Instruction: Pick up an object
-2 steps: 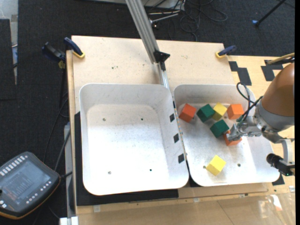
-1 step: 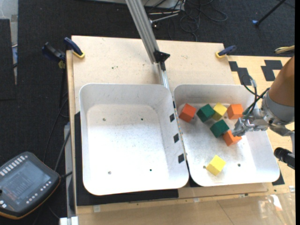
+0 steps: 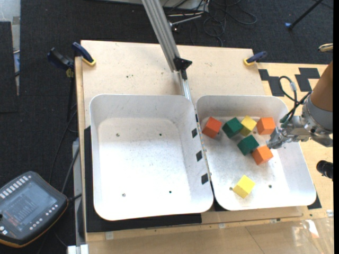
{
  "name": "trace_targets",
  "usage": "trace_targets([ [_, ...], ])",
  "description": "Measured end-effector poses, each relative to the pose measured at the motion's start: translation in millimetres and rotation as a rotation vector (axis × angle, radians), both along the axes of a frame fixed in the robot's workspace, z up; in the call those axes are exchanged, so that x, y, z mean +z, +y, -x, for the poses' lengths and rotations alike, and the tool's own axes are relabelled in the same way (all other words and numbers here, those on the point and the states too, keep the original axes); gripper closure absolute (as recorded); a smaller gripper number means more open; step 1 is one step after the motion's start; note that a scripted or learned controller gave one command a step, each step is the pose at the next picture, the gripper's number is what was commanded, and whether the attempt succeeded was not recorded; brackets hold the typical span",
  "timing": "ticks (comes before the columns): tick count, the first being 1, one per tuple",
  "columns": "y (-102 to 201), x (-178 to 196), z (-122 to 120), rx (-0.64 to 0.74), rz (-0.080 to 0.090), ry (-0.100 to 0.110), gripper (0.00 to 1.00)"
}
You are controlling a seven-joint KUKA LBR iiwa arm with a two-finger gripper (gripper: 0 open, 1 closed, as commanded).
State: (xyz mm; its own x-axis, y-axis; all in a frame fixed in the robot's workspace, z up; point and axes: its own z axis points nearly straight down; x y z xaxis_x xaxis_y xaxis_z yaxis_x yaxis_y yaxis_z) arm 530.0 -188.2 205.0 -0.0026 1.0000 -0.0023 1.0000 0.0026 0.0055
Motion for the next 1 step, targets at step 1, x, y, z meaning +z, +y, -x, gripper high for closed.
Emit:
trace_targets([
  [1,60.2,12.0,-12.1,0.006,-0.003,0.002,1.00],
])
